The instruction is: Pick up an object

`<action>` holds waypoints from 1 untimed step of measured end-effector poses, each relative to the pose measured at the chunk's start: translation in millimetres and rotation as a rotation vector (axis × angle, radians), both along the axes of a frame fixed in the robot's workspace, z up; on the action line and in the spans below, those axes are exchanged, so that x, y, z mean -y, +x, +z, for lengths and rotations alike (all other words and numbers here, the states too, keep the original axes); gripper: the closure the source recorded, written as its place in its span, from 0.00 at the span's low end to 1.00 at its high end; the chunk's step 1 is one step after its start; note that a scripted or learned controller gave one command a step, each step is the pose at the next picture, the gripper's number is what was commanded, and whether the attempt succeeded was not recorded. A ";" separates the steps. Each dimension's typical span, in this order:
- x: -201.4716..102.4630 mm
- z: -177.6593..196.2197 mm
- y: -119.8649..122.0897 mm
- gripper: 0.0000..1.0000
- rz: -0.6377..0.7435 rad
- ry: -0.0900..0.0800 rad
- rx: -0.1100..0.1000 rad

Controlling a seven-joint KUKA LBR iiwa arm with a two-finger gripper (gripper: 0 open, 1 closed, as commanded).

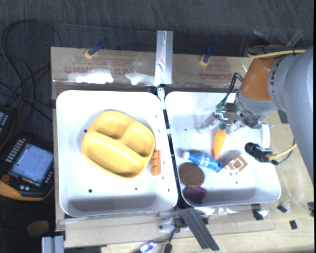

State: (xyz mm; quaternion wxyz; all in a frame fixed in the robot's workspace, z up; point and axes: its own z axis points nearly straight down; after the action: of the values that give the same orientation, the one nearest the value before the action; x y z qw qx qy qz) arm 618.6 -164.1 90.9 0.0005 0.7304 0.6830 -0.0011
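My gripper hangs low over the back of the right bin, its two grey fingers spread apart and open. An orange carrot lies just in front of the fingertips, its top close to the right finger, and nothing sits between the fingers. A blue tube lies beside the carrot's tip. A brown round disc and a purple object sit near the bin's front left corner. A small orange-and-white box lies to the right of the tube.
The left bin holds a large yellow lumpy object and a small orange block against its right wall. The divider between the bins runs down the middle. The arm's grey body and orange band cover the right bin's far right corner.
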 end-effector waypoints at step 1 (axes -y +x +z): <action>20.6 39.8 34.7 0.00 -0.088 0.000 -0.001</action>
State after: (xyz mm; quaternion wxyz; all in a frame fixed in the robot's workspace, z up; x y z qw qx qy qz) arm 653.3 -184.7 130.7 0.0002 0.7597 0.6503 -0.0013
